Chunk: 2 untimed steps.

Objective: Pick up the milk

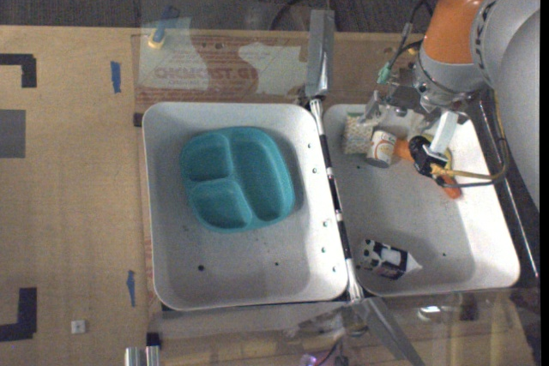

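I am hovering my gripper [388,111] over the far-left corner of the right bin [480,270]; I cannot tell its state. The milk [388,258] is lying at the near-left wall, well apart, so closing here risks grabbing the wrong carton [357,135].

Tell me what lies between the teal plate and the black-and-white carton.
In the camera view, the shared walls where the two bins meet lie between the teal plate and the black-and-white carton; the rest is bare white bin floor.
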Motion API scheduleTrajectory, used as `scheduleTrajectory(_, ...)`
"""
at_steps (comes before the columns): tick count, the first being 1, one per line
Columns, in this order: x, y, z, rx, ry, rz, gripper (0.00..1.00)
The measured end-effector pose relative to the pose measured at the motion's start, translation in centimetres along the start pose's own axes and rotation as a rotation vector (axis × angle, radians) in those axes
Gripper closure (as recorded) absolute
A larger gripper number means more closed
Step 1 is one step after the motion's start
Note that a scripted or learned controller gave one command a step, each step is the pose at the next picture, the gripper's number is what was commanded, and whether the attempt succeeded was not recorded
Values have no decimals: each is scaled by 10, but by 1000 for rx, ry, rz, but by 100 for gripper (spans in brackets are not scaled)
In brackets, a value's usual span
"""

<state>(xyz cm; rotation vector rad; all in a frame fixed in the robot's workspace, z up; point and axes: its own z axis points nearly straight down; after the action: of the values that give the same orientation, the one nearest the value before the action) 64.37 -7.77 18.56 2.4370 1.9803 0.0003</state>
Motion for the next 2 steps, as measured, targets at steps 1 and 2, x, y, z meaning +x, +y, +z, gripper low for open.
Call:
scheduleTrajectory(1,51,8,-6,-1,0,-118,0)
scheduleTrajectory(2,-26,-12,46,1,0,-186,0)
